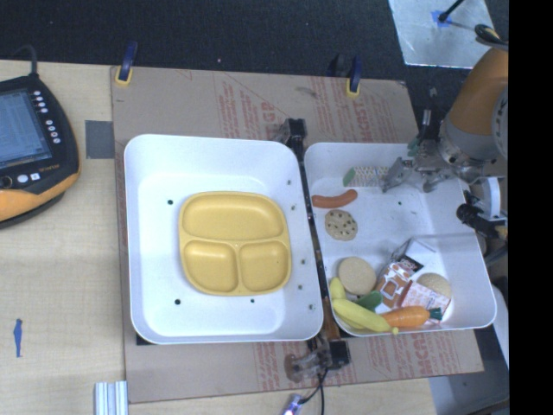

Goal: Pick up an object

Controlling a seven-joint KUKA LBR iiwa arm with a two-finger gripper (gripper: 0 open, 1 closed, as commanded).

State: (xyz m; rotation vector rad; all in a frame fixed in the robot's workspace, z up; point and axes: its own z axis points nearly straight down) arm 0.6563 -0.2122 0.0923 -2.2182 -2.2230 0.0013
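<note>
Hovering gripper [413,176] spread open; one sausage [333,199], one cookie [340,224], one banana [359,316].

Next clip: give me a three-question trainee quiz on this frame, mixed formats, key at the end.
1. True or false: the yellow tray lies in the left bin.
2. Which lies nearest the cookie? A) sausage B) carrot C) banana
3. Fill in: the gripper hovers over the ___ bin.

Key: 1 true; 2 A; 3 right.
</note>
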